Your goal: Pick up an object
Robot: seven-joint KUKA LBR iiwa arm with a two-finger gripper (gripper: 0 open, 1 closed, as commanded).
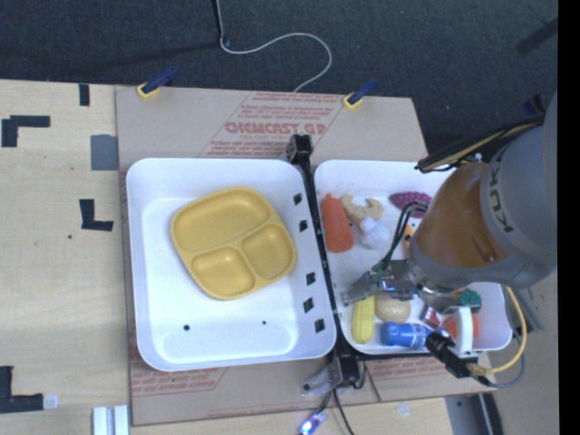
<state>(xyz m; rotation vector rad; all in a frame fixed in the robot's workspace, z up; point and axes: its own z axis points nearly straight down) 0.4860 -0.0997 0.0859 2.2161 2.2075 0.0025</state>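
Note:
The arm reaches in from the right over the right bin. Its gripper hangs low near the bin's front left, just above a tan potato and a yellow corn cob. A blue object lies in front of the potato. Further back are an orange carrot, a tan toy, a white lump and a purple piece. I see nothing clearly held in the gripper. The arm's body hides the bin's right half.
The left bin holds a yellow divided plate. A black divider runs between the bins. Red and green items peek out beside the arm at the right bin's front right corner. A cable loops behind the bins.

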